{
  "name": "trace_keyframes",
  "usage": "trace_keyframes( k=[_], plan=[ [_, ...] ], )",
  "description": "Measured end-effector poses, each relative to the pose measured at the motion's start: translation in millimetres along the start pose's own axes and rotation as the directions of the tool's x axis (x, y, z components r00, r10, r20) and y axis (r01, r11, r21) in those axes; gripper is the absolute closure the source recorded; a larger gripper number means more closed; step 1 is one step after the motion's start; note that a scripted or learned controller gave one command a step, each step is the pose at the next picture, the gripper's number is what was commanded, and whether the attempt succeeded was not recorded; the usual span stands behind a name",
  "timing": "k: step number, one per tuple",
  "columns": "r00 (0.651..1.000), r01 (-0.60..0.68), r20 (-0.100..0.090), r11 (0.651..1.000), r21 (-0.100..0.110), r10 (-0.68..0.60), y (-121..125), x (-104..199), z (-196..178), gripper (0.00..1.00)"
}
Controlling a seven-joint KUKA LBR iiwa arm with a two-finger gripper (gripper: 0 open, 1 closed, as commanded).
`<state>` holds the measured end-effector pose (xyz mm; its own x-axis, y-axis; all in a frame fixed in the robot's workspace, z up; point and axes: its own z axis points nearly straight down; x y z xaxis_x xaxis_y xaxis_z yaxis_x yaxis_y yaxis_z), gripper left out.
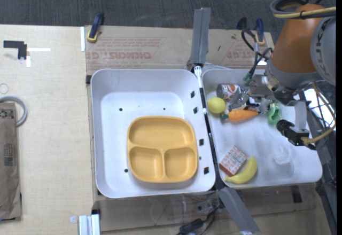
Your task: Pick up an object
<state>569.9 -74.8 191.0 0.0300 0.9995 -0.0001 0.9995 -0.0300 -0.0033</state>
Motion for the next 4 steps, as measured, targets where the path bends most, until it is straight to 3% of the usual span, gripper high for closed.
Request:
trace_keyframes(
  k=[1, 2, 3, 4],
  plan=[
    [0.998, -0.055, 0.001, 0.998, -0.001, 0.055, 17, -28, 100, 0.0],
    [0.976, -0.218, 0.0, 0.976, 0.0, 0.218, -40, -66, 100, 0.0],
    [0.975, -0.221, 0.0, 0.975, 0.001, 0.221, -40, -67, 91, 1.0],
    [0.93, -0.368, 0.0, 0.93, -0.001, 0.368, -47, -88, 87, 1.0]
  ],
)
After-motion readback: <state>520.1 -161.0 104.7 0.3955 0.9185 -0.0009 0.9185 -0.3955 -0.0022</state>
